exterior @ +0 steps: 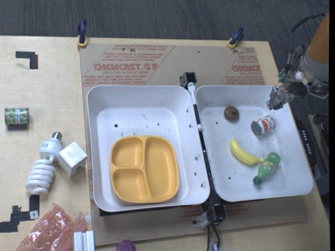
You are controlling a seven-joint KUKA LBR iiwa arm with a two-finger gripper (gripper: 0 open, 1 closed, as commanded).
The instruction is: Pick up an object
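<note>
The gripper [276, 99] is seen at the right bin's [293, 184] upper right rim, just above the small can [263, 125]; its grip state cannot be told.

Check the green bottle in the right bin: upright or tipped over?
Tipped over. The green bottle lies on its side on the right bin's floor, touching the banana's end.

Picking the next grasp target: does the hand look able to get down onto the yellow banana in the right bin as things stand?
Probably yes. The hand sits at the right white bin's upper right edge; the yellow banana lies open on top, with only the green plastic bottle touching its right end.
</note>
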